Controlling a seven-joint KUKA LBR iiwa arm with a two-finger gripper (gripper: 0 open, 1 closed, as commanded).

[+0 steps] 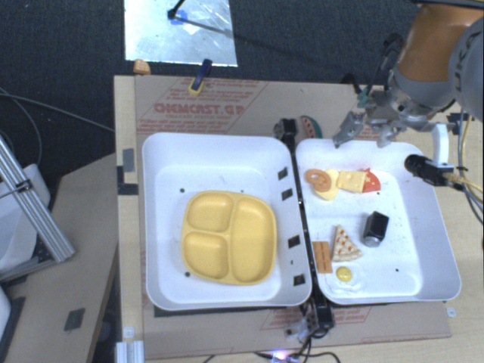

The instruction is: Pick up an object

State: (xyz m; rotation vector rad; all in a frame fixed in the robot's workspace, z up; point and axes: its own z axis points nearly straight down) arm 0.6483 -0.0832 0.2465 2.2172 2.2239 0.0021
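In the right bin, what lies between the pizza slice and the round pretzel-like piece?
In the camera view, bare white bin floor lies between the pizza slice and the pretzel piece; nothing sits there.

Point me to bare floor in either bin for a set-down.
Left bin: strips around the yellow tray, widest along the far wall. Right bin: right of the black can, near corner. Crowded: toy food along its left half.

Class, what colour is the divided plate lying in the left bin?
Pale yellow; the divided plate shows best in the camera view, in the left bin.
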